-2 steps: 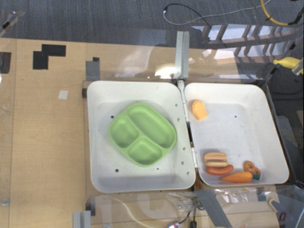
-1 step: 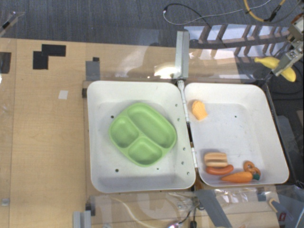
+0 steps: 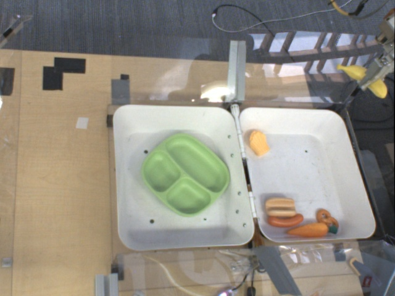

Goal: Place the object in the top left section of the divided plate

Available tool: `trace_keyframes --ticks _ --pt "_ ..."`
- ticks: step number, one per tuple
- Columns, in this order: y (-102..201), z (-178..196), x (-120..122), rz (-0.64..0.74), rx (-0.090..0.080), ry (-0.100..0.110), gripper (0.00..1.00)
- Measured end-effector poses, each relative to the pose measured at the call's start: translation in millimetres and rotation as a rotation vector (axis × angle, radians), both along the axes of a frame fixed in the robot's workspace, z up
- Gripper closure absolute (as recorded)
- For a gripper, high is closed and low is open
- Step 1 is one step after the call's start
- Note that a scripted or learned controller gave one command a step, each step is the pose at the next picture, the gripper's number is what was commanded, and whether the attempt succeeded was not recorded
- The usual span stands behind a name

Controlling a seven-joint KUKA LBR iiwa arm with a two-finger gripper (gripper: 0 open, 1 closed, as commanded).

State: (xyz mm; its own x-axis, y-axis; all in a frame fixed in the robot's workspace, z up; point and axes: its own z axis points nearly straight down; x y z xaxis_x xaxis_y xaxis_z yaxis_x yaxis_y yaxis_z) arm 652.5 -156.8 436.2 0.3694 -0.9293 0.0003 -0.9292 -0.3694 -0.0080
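the green divided plate lies in the middle of the left bin, turned at a slant, and its three sections hold nothing. measured from this plate, all the toy food is to the right, inside the right bin. a yellow-orange piece sits just past the wall between the bins, near the plate's upper right. a hot dog, a red sausage, a carrot and a small orange piece are grouped further right and lower.
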Motion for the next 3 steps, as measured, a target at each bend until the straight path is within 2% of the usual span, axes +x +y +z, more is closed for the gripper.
trace_keyframes --ticks 1,2,3 --pt "-11.2 1.2 3.0 -0.114 0.000 -0.002 1.00" --pt "-20.2 0.7 17.2 0.185 -0.002 -0.002 1.00" --pt "-23.6 -25.9 17.2 0.123 -0.001 0.001 1.00"
